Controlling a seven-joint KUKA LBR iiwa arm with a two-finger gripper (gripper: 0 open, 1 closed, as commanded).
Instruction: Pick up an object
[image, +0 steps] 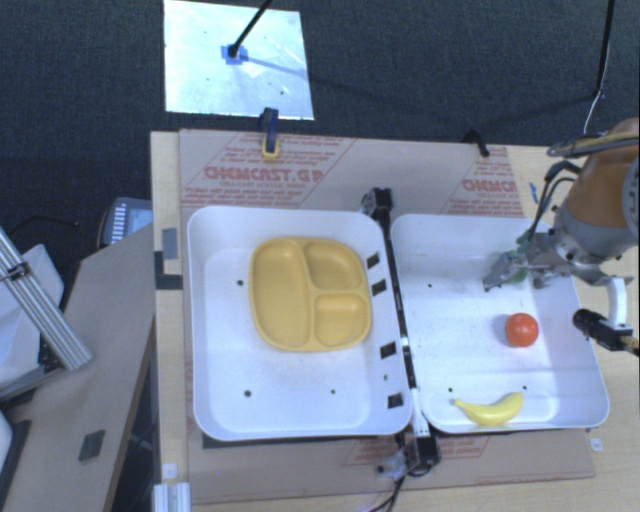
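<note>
Robotics lab, clamped board (340, 165), aluminium rail (35, 300)

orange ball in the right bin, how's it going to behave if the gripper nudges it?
The orange ball looks round and smooth, so it would probably roll away on the flat floor of the right bin. With open floor around it, it may travel until a wall or the banana stops it.

Brown board (340, 165) under the bins: red print "CHEMCAST GP", legible at upper left. Repeated at upper right, partly hidden.
</note>
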